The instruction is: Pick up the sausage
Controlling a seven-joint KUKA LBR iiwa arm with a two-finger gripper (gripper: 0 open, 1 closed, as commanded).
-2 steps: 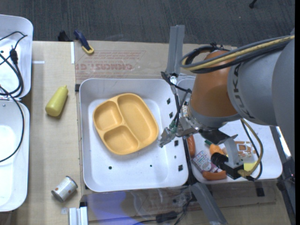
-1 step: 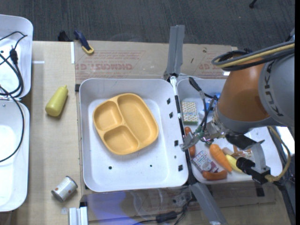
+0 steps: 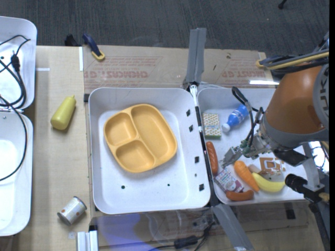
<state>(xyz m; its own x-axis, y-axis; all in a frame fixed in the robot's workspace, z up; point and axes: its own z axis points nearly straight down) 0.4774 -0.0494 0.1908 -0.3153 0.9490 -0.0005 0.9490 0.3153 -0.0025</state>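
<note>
Since the sausage [image 3: 212, 157] lies along the left wall of the right bin [image 3: 220, 94], hard by the divider between the two bins, the step in hand looks like an approach not yet finished: the gripper [image 3: 233, 155] hangs just to the sausage's right, above a small printed packet [image 3: 226, 179], and nothing sits between its jaws. Whether those jaws stand apart or together I cannot tell, as the metal tips blur into the clutter below. To do this well, I judge the arm should shift toward the wall and turn so the jaws close across the sausage's short width, not along its length; the wall leaves scant room on that side, so a slightly angled descent may be needed. The carrot [image 3: 245, 174] and the banana [image 3: 268, 183] lie near, and a second reddish sausage-like piece [image 3: 239, 195] rests at the near rim, a possible confusion. As for writing, the cardboard [image 3: 136, 67] on the desk behind the bins bears large red letters, reading upside down, too unclear to spell with confidence. The checked box [image 3: 211, 124] and blue bottle [image 3: 235, 116] show no legible text. The yellow divided tray [image 3: 140, 137] sits in the left bin [image 3: 157, 192].
</note>
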